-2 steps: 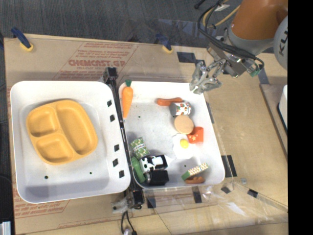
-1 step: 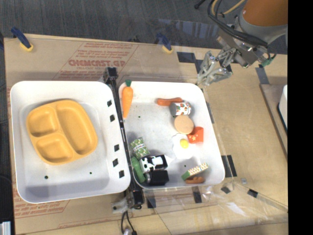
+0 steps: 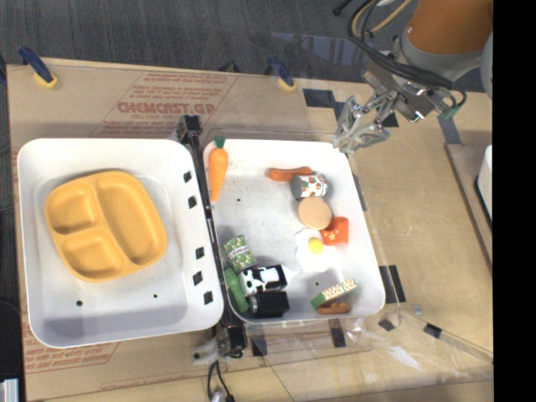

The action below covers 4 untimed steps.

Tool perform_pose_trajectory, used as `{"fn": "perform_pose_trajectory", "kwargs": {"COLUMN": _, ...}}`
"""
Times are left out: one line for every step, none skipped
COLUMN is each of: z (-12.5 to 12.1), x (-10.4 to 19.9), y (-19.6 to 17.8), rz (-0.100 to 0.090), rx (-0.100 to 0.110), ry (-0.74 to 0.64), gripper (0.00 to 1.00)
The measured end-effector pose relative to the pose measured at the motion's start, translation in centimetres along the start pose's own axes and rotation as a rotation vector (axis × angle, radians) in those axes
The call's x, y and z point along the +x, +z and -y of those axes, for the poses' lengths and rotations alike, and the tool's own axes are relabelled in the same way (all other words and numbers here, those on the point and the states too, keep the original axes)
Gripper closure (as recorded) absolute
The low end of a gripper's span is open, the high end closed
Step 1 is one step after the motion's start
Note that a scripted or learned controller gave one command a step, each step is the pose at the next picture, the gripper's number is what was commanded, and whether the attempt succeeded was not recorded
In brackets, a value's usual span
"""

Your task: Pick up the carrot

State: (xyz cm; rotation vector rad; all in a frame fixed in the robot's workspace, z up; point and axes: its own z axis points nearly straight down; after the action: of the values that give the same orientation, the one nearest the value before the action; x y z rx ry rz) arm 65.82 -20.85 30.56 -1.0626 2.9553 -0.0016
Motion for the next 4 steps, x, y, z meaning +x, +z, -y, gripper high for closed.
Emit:
{"fn": "perform_pose_trajectory", "kwargs": {"z": 0.0, "x": 0.0, "y": -0.6, "rz": 0.002, "rx": 0.003, "ry": -0.025, "gripper": 1.00}}
{"fn": "perform_pose_trajectory", "kwargs": {"z": 0.1, "x": 0.1, "y": -1.0, "rz": 0.003, "rx": 0.004, "ry": 0.158, "gripper": 1.00}}
{"fn": "perform_pose_trajectory", "kwargs": {"z": 0.0, "x": -0.1, "y": -2.2, "rz": 0.005, "rx": 0.005, "ry": 0.024, "gripper": 1.00}}
{"fn": "perform_pose_trajectory", "kwargs": {"z": 0.0, "x": -0.1, "y": -3.9, "rz": 0.005, "rx": 0.006, "ry": -0.227, "gripper": 1.00}}
